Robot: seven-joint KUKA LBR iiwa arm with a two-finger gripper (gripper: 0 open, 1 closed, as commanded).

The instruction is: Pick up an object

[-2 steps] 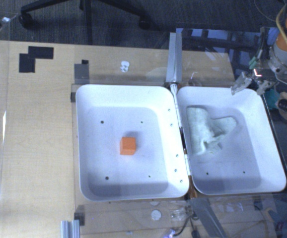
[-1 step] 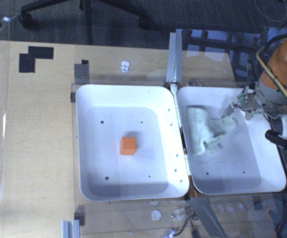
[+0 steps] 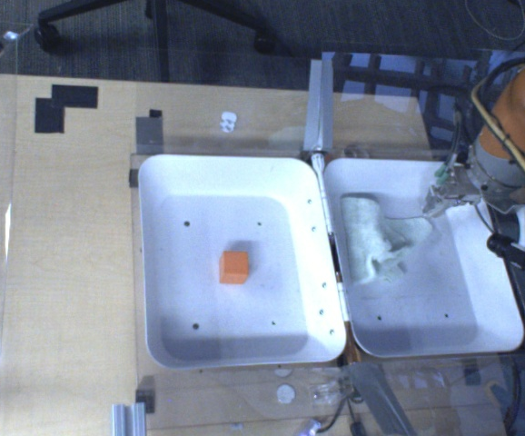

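Orange cube (image 3: 234,267) in left bin (image 3: 167,334), pale cloth (image 3: 376,240) in right bin (image 3: 490,334); end effector (image 3: 444,193) state indiscernible.

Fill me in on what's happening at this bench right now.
A grey robot arm with an orange band reaches in from the right, trying to pick up an object. Its gripper hangs over the right bin, near the top edge of a crumpled white cloth lying there. Nothing is visibly held. A small orange cube sits alone in the middle of the left bin, untouched.

Robotics lab: bench (image 3: 63,243) w/ bins (image 3: 167,243), office chair base (image 3: 158,7).
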